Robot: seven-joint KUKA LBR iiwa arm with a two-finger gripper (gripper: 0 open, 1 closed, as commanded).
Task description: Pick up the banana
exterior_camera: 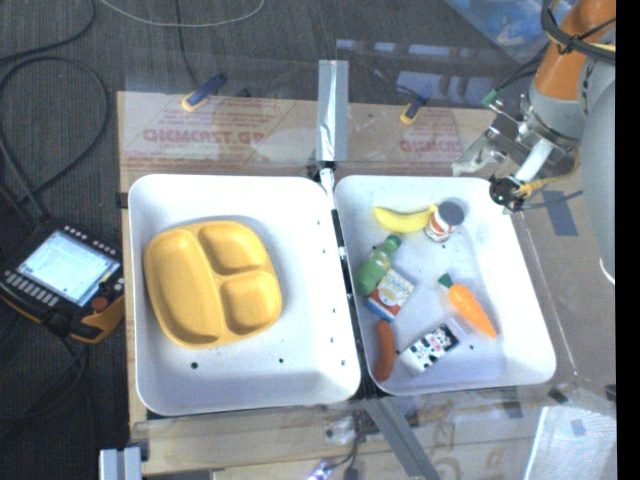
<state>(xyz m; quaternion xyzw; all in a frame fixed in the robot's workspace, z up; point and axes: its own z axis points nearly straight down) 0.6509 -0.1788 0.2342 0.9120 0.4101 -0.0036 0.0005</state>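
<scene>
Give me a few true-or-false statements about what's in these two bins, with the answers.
1. The banana lies in the right bin. True.
2. The yellow divided plate shares a bin with the banana. False: it lies in the left bin.
3. The gripper is holding the banana. False: the gripper is up by the right bin's far right corner, apart from the banana.
4. In the camera view, the carrot lies right of the juice carton. True.
5. The green bottle is in the left bin. False: it is in the right bin, beside the juice carton.
</scene>
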